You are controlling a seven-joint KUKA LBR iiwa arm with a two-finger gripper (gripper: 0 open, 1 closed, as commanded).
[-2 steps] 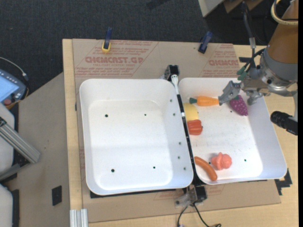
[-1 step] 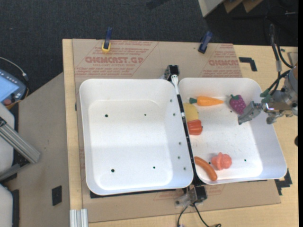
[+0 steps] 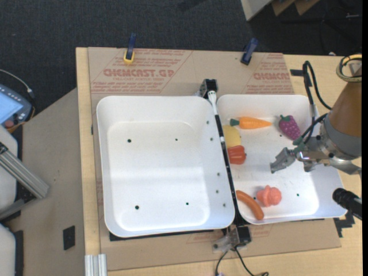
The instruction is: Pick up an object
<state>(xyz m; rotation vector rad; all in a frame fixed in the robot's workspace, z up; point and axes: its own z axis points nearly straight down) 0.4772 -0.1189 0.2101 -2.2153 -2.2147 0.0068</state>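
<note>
Toys: carrot, grapes in right bin | pincer over bin floor, grips nothing | opening: cannot tell

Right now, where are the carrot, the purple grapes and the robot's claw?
carrot (image 3: 253, 122), camera view, middle of its orange body.
purple grapes (image 3: 289, 127), camera view, centre of the bunch.
gripper (image 3: 280, 161), camera view, at its fingertips.
</note>
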